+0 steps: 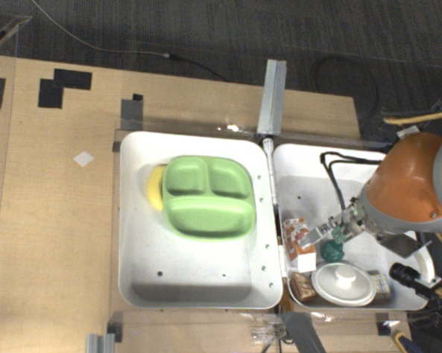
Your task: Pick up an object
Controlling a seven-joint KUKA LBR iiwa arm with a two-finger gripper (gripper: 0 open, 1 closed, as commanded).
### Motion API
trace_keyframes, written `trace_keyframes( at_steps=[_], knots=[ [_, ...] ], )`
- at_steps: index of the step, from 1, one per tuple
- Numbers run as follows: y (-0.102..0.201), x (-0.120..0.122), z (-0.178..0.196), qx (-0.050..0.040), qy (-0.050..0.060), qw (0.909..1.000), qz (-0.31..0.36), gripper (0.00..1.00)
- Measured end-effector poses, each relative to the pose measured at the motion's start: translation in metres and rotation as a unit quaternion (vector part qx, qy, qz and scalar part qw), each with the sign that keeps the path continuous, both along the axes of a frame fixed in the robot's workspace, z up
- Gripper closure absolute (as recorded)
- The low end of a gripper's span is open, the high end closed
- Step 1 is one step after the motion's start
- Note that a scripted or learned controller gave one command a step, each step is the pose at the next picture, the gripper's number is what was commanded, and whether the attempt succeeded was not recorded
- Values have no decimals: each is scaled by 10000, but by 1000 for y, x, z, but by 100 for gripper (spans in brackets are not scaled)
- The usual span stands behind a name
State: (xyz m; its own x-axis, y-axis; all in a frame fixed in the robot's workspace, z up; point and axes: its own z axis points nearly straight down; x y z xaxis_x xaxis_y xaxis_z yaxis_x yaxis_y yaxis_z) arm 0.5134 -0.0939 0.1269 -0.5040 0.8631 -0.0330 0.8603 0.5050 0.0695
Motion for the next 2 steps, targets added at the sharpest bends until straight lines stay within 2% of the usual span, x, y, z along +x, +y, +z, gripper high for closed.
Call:
trace_keyframes(
  at_steps=[1,2],
  knots=[
    [-12,-12,-13,-49,162,9996,213,0],
    [-11,-10,1,-39,136,9997,219,100]
  ],
)
